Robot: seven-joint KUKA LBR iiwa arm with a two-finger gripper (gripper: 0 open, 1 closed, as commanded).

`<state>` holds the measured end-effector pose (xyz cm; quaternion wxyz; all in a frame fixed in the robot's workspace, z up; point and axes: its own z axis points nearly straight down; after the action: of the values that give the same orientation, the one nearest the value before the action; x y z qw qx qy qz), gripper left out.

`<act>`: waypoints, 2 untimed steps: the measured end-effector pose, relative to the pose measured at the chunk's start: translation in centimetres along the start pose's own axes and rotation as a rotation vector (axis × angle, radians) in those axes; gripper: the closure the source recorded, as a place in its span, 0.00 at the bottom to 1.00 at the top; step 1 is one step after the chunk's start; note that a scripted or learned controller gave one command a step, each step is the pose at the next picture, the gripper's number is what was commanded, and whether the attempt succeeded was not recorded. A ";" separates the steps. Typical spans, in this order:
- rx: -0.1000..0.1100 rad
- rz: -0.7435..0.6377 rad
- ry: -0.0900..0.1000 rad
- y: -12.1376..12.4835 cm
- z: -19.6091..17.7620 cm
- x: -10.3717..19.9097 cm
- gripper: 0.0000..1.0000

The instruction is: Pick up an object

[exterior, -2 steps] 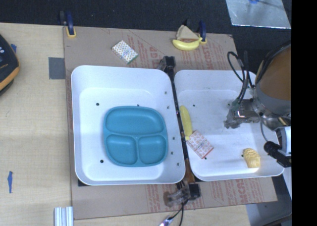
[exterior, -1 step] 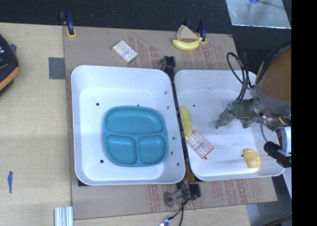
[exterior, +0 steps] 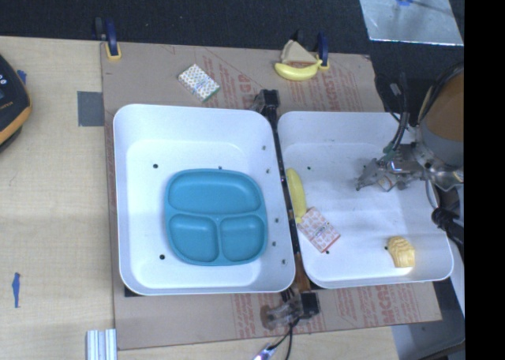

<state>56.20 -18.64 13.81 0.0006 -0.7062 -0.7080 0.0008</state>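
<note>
Both bins [exterior: 126, 193] look like smooth white plastic with a faint sheen. The blue tray [exterior: 215, 216] is matt plastic. The table [exterior: 47, 216] shows pale wood grain, overlaid with dull brown cardboard [exterior: 237, 74]. The gripper [exterior: 377, 177] is grey metal. The banana [exterior: 295, 191] looks like glossy yellow plastic; the packet [exterior: 318, 230] looks like printed paper.

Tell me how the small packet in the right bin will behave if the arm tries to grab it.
The packet lies flat on the floor of the right bin, so fingers would probably slide over it. It looks thin and probably light and floppy. One corner touches the banana, which may get nudged.
</note>
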 end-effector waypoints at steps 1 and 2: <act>0.001 -0.002 0.001 9.1 4.6 -2.5 0.00; 0.001 -0.001 0.000 4.9 4.6 -0.5 0.00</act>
<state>61.10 -19.11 9.19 0.0010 -0.7058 -0.7084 0.0012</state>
